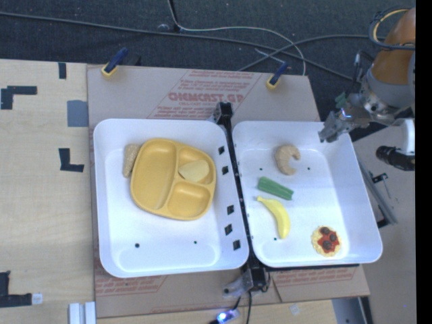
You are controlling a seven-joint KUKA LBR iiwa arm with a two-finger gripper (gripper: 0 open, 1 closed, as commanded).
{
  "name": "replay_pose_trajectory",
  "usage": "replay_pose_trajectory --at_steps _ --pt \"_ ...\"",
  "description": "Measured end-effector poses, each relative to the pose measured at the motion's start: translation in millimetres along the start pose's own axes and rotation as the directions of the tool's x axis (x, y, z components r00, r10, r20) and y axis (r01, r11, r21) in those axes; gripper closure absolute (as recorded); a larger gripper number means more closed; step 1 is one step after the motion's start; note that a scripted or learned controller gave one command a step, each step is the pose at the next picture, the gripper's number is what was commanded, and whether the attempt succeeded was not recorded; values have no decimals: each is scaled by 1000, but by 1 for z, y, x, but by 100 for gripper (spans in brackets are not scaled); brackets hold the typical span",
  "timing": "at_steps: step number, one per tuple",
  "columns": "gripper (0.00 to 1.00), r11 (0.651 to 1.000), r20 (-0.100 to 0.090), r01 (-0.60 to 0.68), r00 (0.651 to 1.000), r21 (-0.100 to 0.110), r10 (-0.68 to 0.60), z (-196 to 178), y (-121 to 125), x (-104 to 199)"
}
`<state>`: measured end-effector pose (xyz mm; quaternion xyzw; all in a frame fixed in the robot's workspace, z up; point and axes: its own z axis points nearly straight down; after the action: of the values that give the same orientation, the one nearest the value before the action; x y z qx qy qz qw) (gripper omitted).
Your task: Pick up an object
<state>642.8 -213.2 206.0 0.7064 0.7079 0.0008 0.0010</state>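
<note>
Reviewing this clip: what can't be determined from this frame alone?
- Gripper: small and blurred at the right bin's upper right corner; its finger state is unreadable.
- Arm: cut off by the right edge.
- Tan item in the left bin: partly covered by the yellow divided plate, so its full shape is hidden.
- Pale piece on the plate: too indistinct to identify.

Two bins sit side by side mid-frame. In the left bin [111, 201], a divided tray [162, 187] holds a chip-like slice [194, 171]; a small biscuit [129, 159] is tucked at the tray's left edge. The right bin [351, 181] holds a croissant [287, 158] uppermost, a bean pod [275, 188] below it, then a banana [277, 216], with a little tart [326, 241] lower right.
</note>
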Motion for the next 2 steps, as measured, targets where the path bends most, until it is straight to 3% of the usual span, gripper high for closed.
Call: replay_pose_trajectory --at_steps 2 --pt "100 1000 -2 4 1000 6 -4 -2 -1 117"
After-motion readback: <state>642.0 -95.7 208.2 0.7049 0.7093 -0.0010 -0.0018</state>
